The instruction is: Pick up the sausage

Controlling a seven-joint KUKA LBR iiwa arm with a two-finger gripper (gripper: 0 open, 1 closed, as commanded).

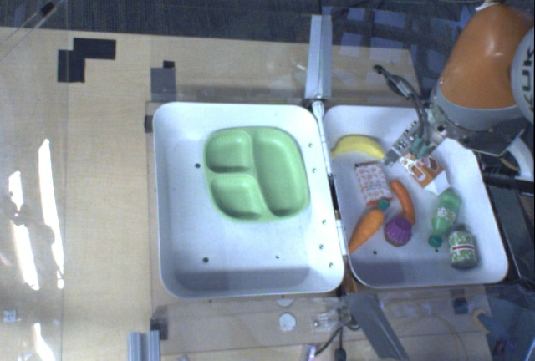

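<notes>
The sausage (403, 199), a short orange-red link, lies in the right bin (493, 267) near its middle, between a pink patterned packet (371, 180) and a green bottle (443, 213). My gripper (412, 149) hangs over the bin's back part, above and slightly right of the sausage and apart from it. A small orange and white carton (427, 170) lies just below the gripper, and I cannot see whether they touch.
The right bin also holds a banana (359, 148), a carrot (366, 227), a purple item (398, 230) and a green can (461, 247). The left bin (175, 209) holds a green divided tray (255, 171). A metal divider (318, 58) stands between the bins at the back.
</notes>
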